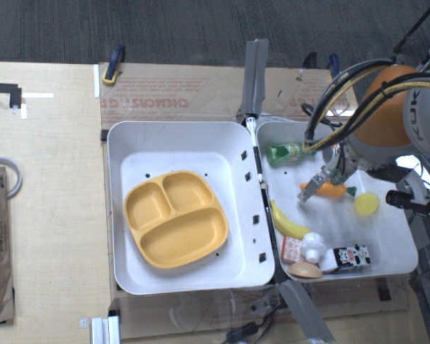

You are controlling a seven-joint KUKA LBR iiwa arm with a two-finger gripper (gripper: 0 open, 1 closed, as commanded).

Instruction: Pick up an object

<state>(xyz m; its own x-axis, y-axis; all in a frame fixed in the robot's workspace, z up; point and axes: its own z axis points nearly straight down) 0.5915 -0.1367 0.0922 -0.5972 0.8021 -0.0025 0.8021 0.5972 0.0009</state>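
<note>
Yellow tray (175,219) in left bin (122,192), gripper (314,188) over orange toy (334,189), right bin (398,253)

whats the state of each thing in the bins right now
yellow divided plate: flat, upright, alone in left bin
green bottle: on its side, right bin
banana: lying flat by the divider
orange carrot: lying under the gripper
yellow ball: resting loose
</note>
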